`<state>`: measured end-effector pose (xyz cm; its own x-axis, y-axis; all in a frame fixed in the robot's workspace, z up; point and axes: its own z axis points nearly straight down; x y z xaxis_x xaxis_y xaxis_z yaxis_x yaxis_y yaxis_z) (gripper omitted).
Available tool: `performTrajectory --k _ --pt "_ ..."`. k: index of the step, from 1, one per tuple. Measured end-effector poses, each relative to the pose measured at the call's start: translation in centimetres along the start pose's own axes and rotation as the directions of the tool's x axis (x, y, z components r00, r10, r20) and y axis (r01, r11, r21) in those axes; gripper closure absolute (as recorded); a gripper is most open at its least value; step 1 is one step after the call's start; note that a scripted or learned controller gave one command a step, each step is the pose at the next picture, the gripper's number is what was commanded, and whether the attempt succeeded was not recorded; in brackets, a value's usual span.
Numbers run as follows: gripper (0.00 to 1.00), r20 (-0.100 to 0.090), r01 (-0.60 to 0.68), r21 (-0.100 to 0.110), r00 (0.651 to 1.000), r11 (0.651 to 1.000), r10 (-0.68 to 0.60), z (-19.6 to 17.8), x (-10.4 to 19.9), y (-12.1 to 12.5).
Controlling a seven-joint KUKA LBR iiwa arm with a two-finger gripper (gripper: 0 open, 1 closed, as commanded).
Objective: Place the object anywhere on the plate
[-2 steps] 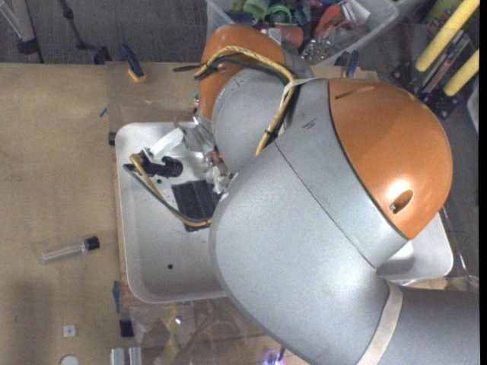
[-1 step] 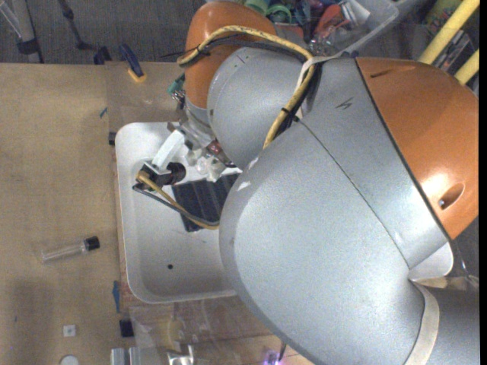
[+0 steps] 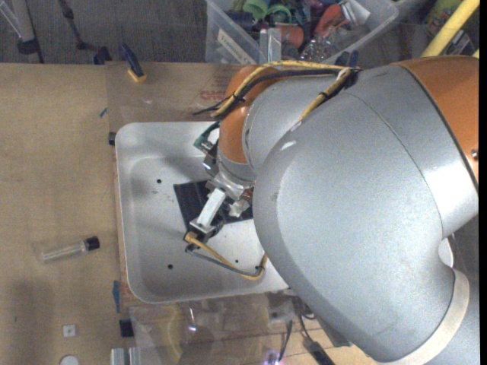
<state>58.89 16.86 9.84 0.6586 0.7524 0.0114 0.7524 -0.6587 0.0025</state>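
This is looking like a robot lab or a workshop. A big grey arm with an orange band is reaching in from the right over a white bin that is sitting on a plain wooden bench. A clear box full of bright toys and bits is standing at the far side. A small clear tube with a black cap is lying on the bench at the left, and blue clips are holding things down
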Motion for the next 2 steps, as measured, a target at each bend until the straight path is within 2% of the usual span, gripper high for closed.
performTrajectory --k 1,2 --pt "1.00 0.013 0.134 0.006 0.991 0.991 -0.134 -3.2 6.2 -1.1" --pt "1.00 0.011 0.452 0.012 0.892 0.892 -0.452 -3.4 3.5 -1.7"
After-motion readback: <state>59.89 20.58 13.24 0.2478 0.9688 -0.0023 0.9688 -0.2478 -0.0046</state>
